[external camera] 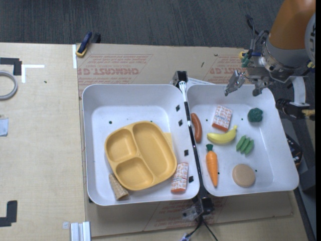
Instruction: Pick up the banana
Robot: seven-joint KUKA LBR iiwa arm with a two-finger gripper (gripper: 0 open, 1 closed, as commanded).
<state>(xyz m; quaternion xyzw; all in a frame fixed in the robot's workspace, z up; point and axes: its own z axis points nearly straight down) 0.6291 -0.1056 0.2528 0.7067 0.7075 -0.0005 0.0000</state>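
My fingers point(247, 83) hung spread and empty over the far rim of the right bin point(281, 185), so I judged myself at the approach step, with nothing grasped yet. The banana point(222, 136) lay in that bin's middle, apart from me, just below the snack pack point(221, 118), with the sausage point(196, 127) to its left, the beans point(244, 144) to its right and the carrot point(212, 167) nearer the front. The next move, as I saw it, called for coming forward and down over the banana's middle, fingers set across its curve and kept off the snack pack and carrot.
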